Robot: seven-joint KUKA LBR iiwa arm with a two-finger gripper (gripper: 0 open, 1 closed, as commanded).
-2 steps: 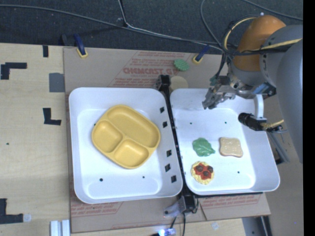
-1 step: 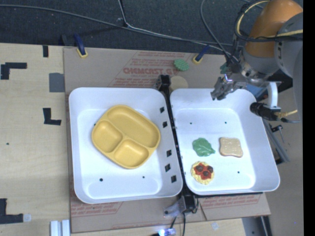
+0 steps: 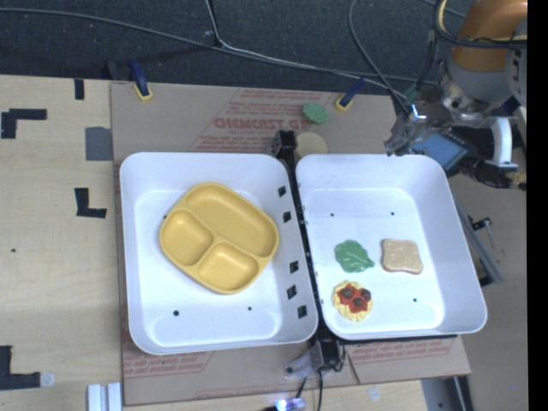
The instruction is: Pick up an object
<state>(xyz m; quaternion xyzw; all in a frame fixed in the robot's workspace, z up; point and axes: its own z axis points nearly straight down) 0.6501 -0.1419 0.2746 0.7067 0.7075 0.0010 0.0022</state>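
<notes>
Left bin [image 3: 141,255]: holds a yellow divided plate [image 3: 219,237], tilted on its floor.
Right bin [image 3: 428,187]: three small food pieces toward its near half.
Arm [image 3: 488,24]: above the right bin's far right corner.
Gripper [image 3: 402,139]: beyond the bin's far rim; its opening cannot be told, nothing seen in it.
Toast slice [image 3: 402,256]: rightmost.
Green leaf [image 3: 352,255]: just left of the toast.
Small pizza [image 3: 352,300]: nearest, below the leaf.

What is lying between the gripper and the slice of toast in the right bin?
Only bare white bin floor. In the camera view the gripper hangs over the right bin at its far rim, and nothing sits between it and the toast.
</notes>
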